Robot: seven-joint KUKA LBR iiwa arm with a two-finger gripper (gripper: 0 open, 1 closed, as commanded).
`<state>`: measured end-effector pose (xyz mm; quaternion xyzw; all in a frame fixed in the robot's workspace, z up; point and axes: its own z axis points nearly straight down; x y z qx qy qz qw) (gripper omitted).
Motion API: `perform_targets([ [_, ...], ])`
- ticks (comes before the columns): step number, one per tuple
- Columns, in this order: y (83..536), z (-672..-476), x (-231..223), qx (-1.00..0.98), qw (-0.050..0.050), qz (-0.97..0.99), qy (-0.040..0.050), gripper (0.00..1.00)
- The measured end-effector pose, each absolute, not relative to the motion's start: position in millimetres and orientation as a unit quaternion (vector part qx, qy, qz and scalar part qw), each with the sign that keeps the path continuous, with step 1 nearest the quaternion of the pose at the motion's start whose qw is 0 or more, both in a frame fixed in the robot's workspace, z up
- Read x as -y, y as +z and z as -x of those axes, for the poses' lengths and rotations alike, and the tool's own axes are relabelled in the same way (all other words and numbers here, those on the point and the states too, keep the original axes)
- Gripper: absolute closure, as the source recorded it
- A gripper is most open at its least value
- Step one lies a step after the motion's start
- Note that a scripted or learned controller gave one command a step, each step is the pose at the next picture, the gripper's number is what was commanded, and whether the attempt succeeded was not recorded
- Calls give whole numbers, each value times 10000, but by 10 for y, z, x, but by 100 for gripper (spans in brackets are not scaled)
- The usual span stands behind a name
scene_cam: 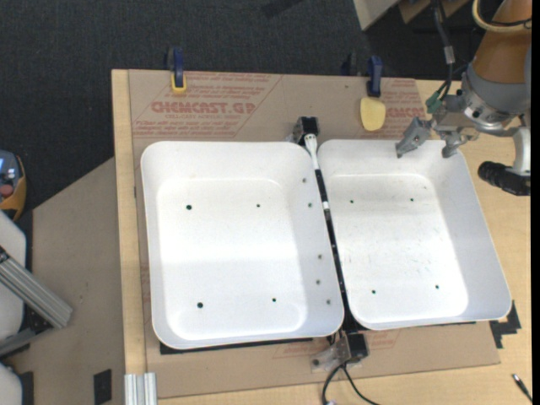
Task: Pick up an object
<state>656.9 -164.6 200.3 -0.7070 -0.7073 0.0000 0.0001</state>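
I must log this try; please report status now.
Gripper open, above right bin's far rim, holding nothing. Yellow object on board beyond bins. Nothing blocking.

The scene is bright and evenly lit, with light that seems to come from above. The two white bins are the brightest parts: the left bin (228, 243) is almost washed out on its floor, with a soft grey shade along its upper inner wall. The right bin (413, 243) shows faint grey smudges on its floor. Shadows are weak and short; a thin dark one lies under the near edges of the bins. The dark carpet (76, 24) around the bench looks grainy. Focus is fair, but fine details are a little soft.
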Motion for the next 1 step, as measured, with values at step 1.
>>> perform_targets([
  [1, 794, -6280, 1205, 7078, 32, 7064, 11, 0],
])
